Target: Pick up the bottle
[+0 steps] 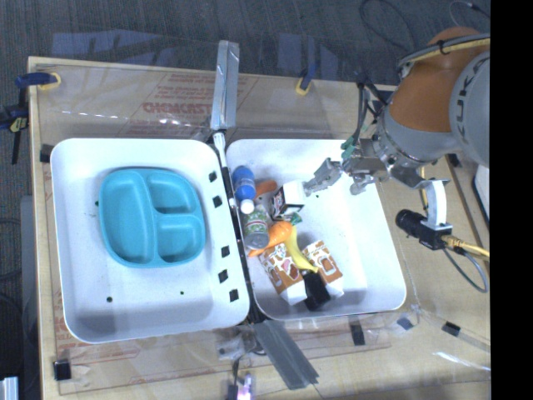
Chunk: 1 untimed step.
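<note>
Gripper over the right bin, bottle not yet taken.

You see the gripper above bare floor of the right bin, fingers spread apart w/ nothing between them. The bottle lies along the bin's left wall, near the blue cap and touching the orange item, so approach is tight, prob. from the right.

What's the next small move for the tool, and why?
Probably shift the tool toward the divider and down over the bottle. It hangs above bare floor of the right bin with nothing between its fingers, while the bottle lies against that bin's left wall, beside the cluttered pile.
</note>
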Motion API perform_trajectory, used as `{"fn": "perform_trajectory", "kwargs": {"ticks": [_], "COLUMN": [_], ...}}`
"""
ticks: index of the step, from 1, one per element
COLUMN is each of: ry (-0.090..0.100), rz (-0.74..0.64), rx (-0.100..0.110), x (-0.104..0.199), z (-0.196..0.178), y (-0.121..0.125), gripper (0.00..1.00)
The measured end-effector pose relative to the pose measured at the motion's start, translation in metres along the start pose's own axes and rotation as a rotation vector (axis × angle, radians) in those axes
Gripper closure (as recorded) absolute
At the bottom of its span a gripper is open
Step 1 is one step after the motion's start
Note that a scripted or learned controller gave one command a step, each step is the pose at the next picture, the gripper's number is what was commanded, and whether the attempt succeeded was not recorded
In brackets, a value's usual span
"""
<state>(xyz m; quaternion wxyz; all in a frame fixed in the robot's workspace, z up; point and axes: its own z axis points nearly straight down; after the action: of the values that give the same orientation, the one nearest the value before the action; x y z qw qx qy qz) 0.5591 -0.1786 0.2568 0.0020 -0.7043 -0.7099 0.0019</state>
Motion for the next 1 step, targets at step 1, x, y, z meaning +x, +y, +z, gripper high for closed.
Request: {"fn": "perform_trajectory", "kwargs": {"ticks": [1], "ry": [0.0], "rz": [0.13], "rx": [-0.002], "x": [0.0878], "z": [-0.0526], "y": [0.0421], "gripper": [0.0]}}
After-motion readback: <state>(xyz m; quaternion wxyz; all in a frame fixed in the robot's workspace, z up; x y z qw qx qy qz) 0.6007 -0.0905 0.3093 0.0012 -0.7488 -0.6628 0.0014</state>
